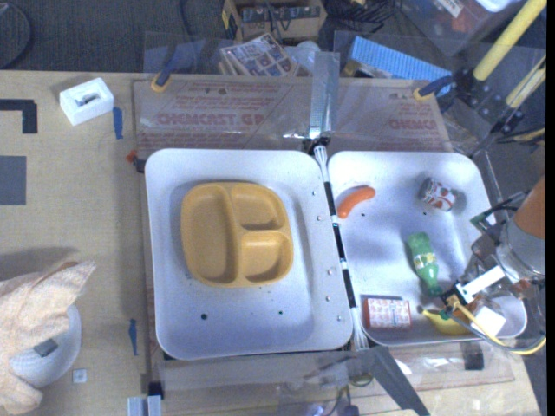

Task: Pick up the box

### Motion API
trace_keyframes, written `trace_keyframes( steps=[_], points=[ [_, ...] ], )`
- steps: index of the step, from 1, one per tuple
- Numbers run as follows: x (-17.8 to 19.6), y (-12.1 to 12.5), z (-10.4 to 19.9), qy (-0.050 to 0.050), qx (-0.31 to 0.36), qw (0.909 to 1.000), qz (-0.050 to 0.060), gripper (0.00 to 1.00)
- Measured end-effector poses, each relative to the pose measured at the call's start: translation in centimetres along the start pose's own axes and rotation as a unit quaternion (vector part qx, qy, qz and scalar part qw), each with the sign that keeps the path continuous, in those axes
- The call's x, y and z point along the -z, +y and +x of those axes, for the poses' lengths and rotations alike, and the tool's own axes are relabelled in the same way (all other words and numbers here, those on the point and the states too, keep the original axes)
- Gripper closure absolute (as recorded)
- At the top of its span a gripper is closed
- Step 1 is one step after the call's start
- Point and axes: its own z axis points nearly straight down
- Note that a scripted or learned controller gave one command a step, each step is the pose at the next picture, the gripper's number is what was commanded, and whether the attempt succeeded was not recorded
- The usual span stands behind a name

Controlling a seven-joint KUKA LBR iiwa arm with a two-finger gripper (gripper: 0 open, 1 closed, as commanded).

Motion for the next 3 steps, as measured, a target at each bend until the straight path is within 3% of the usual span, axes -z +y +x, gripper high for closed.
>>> trace_keyframes(
  steps=[1, 2, 3],
  points=[
    [-0.1, 3.7, 5.2, 0.000, -0.039, 0.9992, 0.005, 1.00],
    [0.0, 1.7, 2.1, 0.002, 0.012, 0.9999, 0.002, 1.00],
    [0.4, 0.7, 0.3, 0.008, -0.132, 0.9912, -0.004, 1.00]
  ],
)
